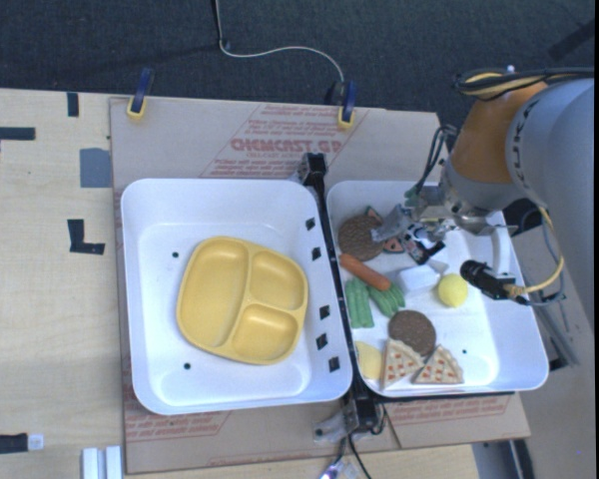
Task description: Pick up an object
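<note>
The left bin [140, 267] holds a yellow divided tray [243, 299], lying flat near its middle, with bare white floor on all sides of it. A black divider [324, 267] runs between the two bins. In the right bin [524, 357], toy foods crowd the left half: a brown round patty [359, 236] at the top, an orange carrot [365, 271] below it, green pieces [369, 301] under the carrot, a second brown patty [412, 329], and two pizza slices [422, 365] near the front wall. A yellow ball [452, 290] lies just right of these, apart from them. The claw [411, 230] hangs over the bin's upper middle, just right of the top patty; how wide it stands cannot be told, since its parts merge with dark clutter beneath, and no object is seen between them. The grey arm [539, 148] covers the bin's upper right corner. Bare floor remains at the bin's lower right.
</note>
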Action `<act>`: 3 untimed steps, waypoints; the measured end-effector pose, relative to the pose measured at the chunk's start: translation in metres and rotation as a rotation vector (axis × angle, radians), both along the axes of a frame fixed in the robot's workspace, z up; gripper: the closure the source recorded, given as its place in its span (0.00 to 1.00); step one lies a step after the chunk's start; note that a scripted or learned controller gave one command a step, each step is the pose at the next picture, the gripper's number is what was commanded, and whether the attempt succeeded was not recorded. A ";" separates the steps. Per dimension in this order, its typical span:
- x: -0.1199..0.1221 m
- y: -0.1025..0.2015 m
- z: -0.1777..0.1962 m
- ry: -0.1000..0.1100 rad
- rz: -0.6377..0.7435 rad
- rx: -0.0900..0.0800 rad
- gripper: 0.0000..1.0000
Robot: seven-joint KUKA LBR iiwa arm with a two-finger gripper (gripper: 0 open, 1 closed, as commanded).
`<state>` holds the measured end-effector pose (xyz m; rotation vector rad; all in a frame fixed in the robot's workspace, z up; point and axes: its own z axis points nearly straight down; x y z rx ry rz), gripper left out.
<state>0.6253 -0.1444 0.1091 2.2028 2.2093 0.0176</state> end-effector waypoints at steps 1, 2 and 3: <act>0.000 -0.002 0.011 0.000 -0.001 -0.002 1.00; 0.000 -0.001 0.010 0.000 0.000 -0.002 0.00; 0.024 0.026 -0.005 -0.002 -0.002 0.001 0.00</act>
